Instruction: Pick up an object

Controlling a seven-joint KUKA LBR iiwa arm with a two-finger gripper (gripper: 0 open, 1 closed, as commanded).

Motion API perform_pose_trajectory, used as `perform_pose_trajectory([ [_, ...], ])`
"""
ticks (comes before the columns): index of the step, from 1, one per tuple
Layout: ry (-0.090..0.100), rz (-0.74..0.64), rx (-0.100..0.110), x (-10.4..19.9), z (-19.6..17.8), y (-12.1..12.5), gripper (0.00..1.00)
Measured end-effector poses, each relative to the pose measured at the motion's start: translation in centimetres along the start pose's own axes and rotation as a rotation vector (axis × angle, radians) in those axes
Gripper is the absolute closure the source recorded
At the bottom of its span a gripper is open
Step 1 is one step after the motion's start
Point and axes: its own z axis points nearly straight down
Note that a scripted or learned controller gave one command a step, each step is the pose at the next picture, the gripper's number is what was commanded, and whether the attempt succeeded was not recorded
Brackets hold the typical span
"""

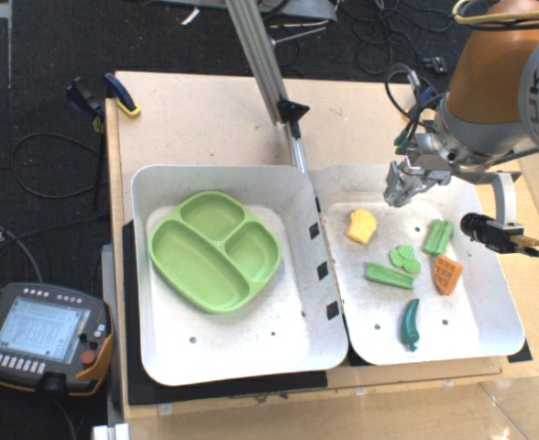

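Yellow toy [362,226] just below-left of fingers [400,193]

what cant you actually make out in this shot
- Gripper, camera view: small and seen from above against the right bin; open or shut is unclear.
- Arm's upper part: cut off by the top right edge.
- Dark teal piece: too small to identify.
- Orange piece: blurred, type unclear.

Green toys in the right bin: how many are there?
4. One long piece lies mid-bin, a small leafy one just above it, one near the right wall, one teal-green at the front. None looks hidden.
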Motion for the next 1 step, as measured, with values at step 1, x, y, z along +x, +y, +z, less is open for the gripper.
perform_pose_trajectory([
  [1, 0.000, 0.000, 0.000, 3.53, 1.35, -2.94, 1.00],
])
